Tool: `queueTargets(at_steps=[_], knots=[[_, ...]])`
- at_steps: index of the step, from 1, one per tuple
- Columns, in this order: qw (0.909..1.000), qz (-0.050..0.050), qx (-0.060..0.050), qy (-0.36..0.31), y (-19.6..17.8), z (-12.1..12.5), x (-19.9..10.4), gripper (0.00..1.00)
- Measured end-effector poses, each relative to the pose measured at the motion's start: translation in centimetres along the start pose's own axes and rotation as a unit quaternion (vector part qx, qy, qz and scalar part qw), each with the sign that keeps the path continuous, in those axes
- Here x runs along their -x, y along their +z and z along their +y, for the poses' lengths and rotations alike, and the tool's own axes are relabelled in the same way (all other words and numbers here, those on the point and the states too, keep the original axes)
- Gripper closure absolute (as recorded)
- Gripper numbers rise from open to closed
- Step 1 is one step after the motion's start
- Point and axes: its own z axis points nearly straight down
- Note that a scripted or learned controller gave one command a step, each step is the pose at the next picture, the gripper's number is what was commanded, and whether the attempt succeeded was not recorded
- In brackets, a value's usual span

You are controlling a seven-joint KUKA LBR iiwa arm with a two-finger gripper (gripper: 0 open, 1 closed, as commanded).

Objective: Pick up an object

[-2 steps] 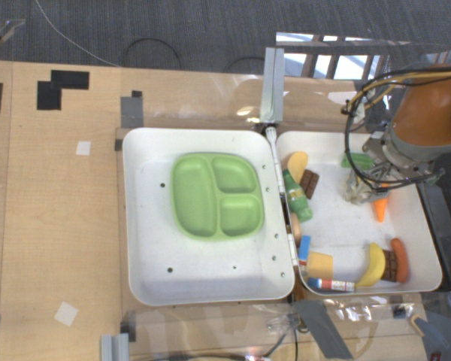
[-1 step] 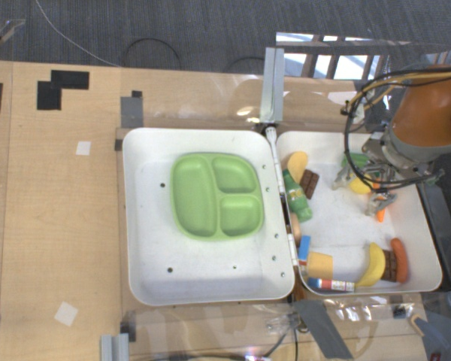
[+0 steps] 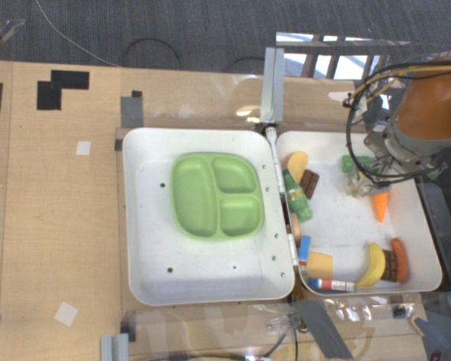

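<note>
Because the task names no single item, the likeliest candidate is the small orange plastic carrot (image 3: 380, 205), which lies in the far right part of the right-hand shallow white bin (image 3: 338, 224), just near of the gripper (image 3: 358, 180). It looks like a light, rigid toy with a smooth, somewhat slippery skin and a tapering body; I judge the thick end the better place to take hold, across its width, since the pointed end would squeeze out. The gripper hangs low over the bin's far right area, beside a small green object (image 3: 350, 163) I cannot identify; whether its fingers are apart or together cannot be told, as the grey arm with its orange band (image 3: 428, 104) and black cables cover them, and nothing is visibly held.

Further out, along the bin's left wall, lie a yellow rounded toy (image 3: 296, 162), a brown chocolate-like block (image 3: 309, 183) and a green bottle-shaped toy (image 3: 295, 198). Along the near edge sit a yellow cup-like piece (image 3: 319, 264), a yellow plastic banana (image 3: 373, 265) and a reddish sausage-shaped toy (image 3: 399, 256). To the left, the other white bin (image 3: 146, 269) carries a light green divided plastic plate (image 3: 216, 195). Both bins rest on the pale wooden desk (image 3: 52, 216).
</note>
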Motion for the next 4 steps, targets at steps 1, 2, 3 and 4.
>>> queueTargets(at_steps=[1, 2, 3, 4], knots=[[1.0000, 0.000, 0.001, 0.000, 0.1, 0.0, 0.0, 0.00], [1.0000, 0.006, 0.006, 0.001, 1.5, 1.1, -2.6, 0.00], [0.9999, 0.005, 0.005, 0.010, 1.4, 5.5, -0.1, 0.00], [1.0000, -0.002, -0.001, 0.008, -0.1, 5.2, 0.5, 1.00]])
